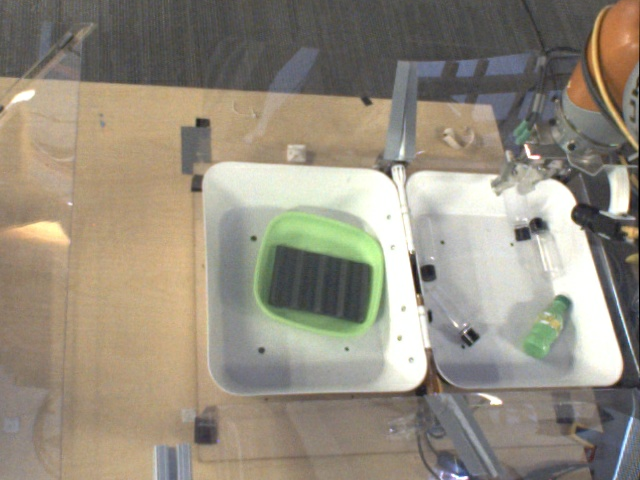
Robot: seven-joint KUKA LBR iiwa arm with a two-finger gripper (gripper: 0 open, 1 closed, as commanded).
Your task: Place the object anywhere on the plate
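Below and slightly left of the two-finger gripper, a small green plastic bottle is seen lying tilted in the right-hand shallow white bin, ungrasped. Whether the gripper is spread or closed cannot be told. Far to the left, the green rectangular plate is kept in the left-hand white bin, presumably for delivery.

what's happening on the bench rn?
The KUKA arm is up at the far right corner of the right bin. A small green bottle lies in that bin, untouched. The green plate sits in the left bin with nothing placed on it yet.
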